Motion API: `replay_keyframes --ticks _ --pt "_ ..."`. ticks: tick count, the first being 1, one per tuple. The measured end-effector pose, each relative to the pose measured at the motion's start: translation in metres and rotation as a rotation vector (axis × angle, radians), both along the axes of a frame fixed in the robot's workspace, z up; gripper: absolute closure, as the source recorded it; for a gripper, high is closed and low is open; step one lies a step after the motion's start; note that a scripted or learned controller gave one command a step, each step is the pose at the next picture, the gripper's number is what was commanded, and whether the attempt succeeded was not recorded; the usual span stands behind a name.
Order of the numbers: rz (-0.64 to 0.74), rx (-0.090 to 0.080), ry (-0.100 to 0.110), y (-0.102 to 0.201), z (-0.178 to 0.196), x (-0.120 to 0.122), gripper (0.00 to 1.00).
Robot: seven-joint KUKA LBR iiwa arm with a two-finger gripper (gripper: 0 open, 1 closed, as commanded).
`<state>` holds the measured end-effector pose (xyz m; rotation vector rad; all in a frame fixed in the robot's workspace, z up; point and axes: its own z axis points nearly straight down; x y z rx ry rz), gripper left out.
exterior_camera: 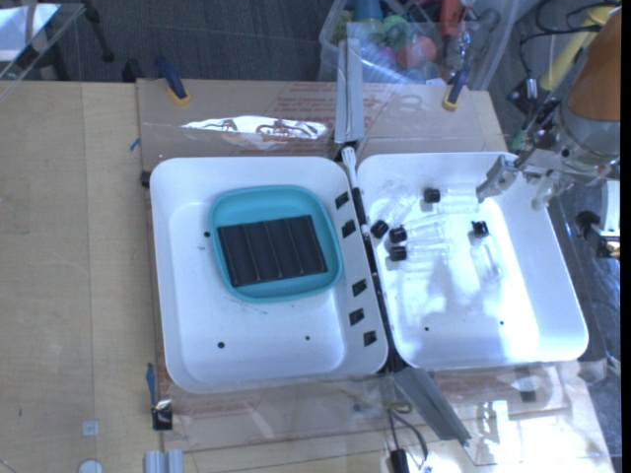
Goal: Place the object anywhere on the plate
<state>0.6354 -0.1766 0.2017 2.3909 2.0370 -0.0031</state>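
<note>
A teal square plate (235,208) lies in the left white bin (187,343), and a black ridged slab (271,249) rests flat on its middle. My gripper (515,187) hangs over the far right rim of the right bin (552,323). It is open, its two fingers spread, with nothing between them. Several clear plastic pieces with small black caps (397,235) lie scattered in the right bin, to the left of and below the gripper; the closest cap (479,229) is just in front of it.
Black clips (357,286) run down the divider between the two bins. A clear tub of coloured toys (414,18) stands behind the bins. Cables and hardware crowd the right edge near the arm (592,97).
</note>
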Motion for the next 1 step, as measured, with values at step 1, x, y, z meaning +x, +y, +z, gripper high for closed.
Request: replay_keyframes --ticks 1 --pt "-0.113 0.000 -0.003 -0.0399 0.1093 0.0048 0.00"
